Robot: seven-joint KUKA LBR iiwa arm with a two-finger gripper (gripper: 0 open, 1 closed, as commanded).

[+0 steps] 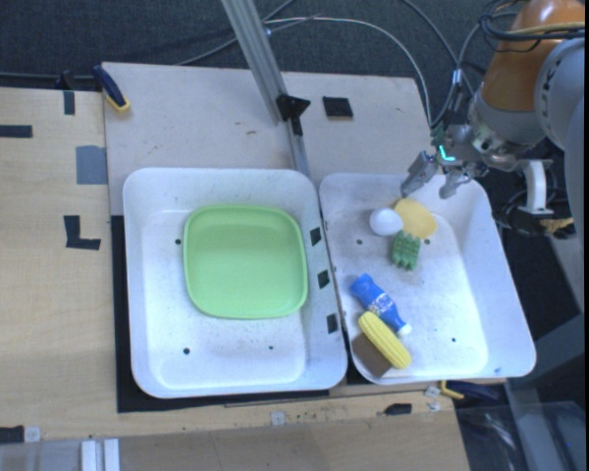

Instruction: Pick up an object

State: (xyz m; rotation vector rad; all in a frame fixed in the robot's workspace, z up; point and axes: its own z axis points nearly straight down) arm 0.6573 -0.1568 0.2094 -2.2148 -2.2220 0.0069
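Observation:
My gripper [435, 181] hangs open over the back of the right bin [491, 283], its two fingers spread with nothing between them. Just below and left of it lie a yellow round piece [417, 218], a white ball [384, 222] and a small green block [406, 250]. Nearer the front of that bin rest a blue bottle [377, 304], a yellow corn cob [384, 340] and a brown piece [370, 358] under the cob.
The left bin [147, 292] holds a green square plate [245, 261]. A slanted metal pole [260, 47] rises behind the bins. Cables loop above the arm at the back right.

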